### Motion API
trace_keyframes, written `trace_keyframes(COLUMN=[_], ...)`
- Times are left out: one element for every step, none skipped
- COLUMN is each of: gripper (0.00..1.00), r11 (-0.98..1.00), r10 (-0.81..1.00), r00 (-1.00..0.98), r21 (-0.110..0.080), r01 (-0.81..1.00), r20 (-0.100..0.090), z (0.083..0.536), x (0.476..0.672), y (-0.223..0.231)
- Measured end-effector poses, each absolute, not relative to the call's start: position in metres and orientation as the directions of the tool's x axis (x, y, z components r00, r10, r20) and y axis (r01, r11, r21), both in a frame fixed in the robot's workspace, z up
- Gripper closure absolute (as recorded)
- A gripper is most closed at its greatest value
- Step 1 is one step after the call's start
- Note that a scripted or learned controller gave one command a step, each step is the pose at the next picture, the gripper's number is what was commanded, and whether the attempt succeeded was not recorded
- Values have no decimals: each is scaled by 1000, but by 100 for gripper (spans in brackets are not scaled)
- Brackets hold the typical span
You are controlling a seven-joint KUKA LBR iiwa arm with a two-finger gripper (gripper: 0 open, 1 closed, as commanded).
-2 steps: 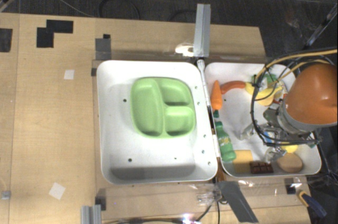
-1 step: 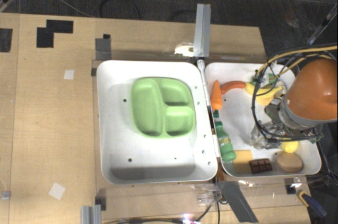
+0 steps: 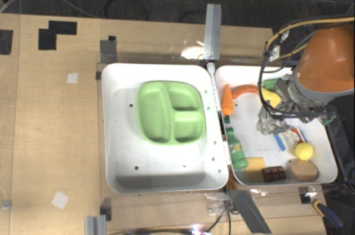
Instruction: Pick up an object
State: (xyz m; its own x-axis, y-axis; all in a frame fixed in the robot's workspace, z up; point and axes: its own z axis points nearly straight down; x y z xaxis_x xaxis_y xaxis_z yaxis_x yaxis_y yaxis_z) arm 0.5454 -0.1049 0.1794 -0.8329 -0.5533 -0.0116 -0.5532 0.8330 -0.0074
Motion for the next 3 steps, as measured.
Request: trace_keyframes(gripper=[100, 100, 100], r11=[869, 676, 247], r10=[-494, -737, -969], r00=[-869, -676, -247], r21=[-3, -8, -5], r01=[-494, -737, -969], r20=[-15, -6, -3], z=[209, 224, 192], x=[652, 574, 567], y=[-44, -89, -140])
